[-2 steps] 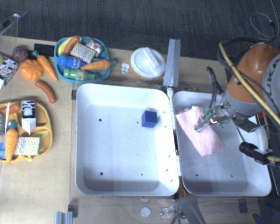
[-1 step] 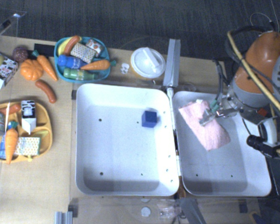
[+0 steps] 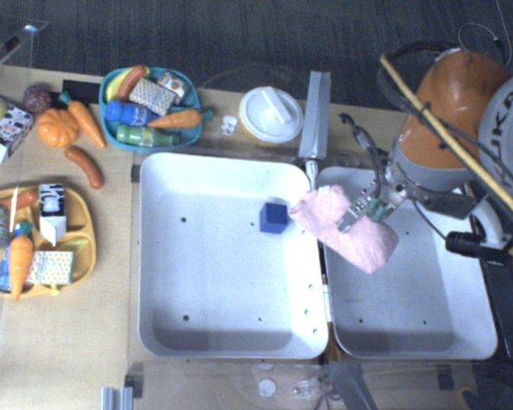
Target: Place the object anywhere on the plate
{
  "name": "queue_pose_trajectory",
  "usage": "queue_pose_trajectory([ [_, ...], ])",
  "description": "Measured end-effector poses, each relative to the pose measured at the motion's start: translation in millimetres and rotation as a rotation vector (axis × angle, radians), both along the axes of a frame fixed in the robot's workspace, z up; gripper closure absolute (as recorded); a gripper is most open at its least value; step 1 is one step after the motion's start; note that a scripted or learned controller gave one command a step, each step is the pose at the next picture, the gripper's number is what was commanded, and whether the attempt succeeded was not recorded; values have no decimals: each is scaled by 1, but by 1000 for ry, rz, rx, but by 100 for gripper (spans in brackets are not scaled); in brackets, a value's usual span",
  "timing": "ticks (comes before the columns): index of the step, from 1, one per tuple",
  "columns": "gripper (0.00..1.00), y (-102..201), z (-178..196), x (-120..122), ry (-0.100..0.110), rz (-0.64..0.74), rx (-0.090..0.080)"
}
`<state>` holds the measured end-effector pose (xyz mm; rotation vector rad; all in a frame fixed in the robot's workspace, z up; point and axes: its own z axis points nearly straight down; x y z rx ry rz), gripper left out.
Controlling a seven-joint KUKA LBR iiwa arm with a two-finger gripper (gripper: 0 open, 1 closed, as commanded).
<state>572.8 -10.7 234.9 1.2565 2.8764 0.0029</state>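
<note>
Yellow plate (image 3: 87, 233): sitting on the counter (image 3: 75, 345) well to the left of the left bin (image 3: 217, 284), carrying toy food and small cartons. It is the likeliest target, though the round white dish is also a candidate.

Orange toy pumpkin (image 3: 55, 128): lying loose on the counter, left of and behind the left bin.

Blue bowl (image 3: 194, 132): standing just behind the left bin's back-left corner, holding more toy vegetables.

Round white dish (image 3: 271, 114): standing behind the left bin's back wall, towards its right end.

Blue cube (image 3: 274, 216): resting on the floor of the left bin, in the back half, near the right wall. Judged to be the object of the task. It is lying on no plate and nothing is gripping it.

Pink cloth (image 3: 337, 226): draping over the left bin's right wall and spilling into the right bin (image 3: 423, 323). Its left corner is lying just beside the cube.

Gripper (image 3: 364, 210): hanging to the right of the left bin, down on the pink cloth and apparently touching it. Whether it is open or closed on the fabric cannot be told. It is apart from the cube.

Arm (image 3: 454, 99): reaching in from beyond the right bin.

Progress: nothing is showing as done. Picking up the cube, carrying it and setting it on the plate are all remaining.
</note>
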Motion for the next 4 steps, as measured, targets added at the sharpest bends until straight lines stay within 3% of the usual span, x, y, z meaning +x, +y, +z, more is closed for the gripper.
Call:
queue_pose_trajectory([
  [2,100,108,-12,7,-5,805,-2],
  [3,100,158,-10,-7,-3,828,-1],
  [4,0,158,-10,-7,-3,828,-1],
])
